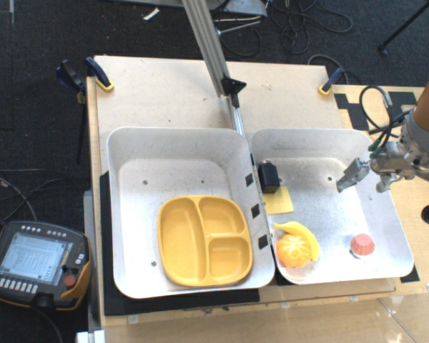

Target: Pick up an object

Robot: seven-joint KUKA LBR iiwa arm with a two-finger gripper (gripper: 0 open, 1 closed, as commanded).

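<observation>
Nearest me in the right bin (386,213) I see a round orange (294,250) touching a banana (305,232), a pink cup (362,246) apart, and farther back the gripper (370,176) hanging spread, holding nothing.

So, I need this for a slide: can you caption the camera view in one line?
Two-finger gripper open above right white bin holding orange, banana, pink cup; yellow divided plastic tray in left bin.

Dark carpet floor (36,20), loose cables (300,20), pale bench (164,91).
</observation>
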